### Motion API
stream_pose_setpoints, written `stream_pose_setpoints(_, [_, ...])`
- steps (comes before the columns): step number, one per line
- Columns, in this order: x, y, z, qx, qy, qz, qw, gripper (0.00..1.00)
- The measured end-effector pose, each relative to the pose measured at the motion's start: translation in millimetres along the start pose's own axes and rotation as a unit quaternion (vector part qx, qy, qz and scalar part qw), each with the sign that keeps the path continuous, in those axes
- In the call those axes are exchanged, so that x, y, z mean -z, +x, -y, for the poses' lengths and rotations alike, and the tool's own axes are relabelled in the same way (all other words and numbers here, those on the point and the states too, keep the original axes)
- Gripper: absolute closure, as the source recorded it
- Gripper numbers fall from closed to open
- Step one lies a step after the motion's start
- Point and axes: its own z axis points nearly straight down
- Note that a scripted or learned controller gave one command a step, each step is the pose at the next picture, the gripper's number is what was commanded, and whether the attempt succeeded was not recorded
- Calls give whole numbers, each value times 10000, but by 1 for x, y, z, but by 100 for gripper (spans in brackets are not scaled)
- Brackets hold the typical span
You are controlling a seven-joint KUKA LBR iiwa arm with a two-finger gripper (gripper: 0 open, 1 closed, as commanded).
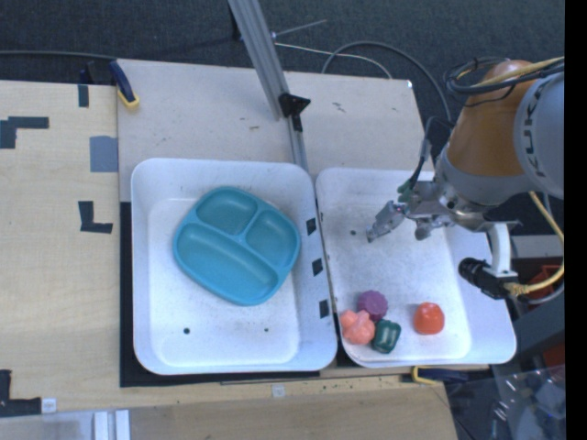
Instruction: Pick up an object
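Observation:
Several small toys lie along the near edge of the right bin (404, 273): a purple piece (371, 302), a salmon-orange piece (358, 326), a dark green piece (386, 335) and a red-orange piece (428, 318). My gripper (396, 233) hangs over the middle of that bin, well behind the toys. Its fingers are spread open and nothing is between them. The grey arm with its orange band (491, 140) comes in from the right.
The left bin (151, 273) holds a teal divided plate (237, 244). A slanted metal post (261, 44) rises behind the bins, near the rim they share. Cables loop at the back right.

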Motion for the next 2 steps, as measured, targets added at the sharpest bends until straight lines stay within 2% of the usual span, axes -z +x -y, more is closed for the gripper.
stream_pose_setpoints(1, [0, 0, 0, -2, 0, -1, 10000, 0])
stream_pose_setpoints(2, [-44, -3, 3, -7, 21, 5, 10000, 0])
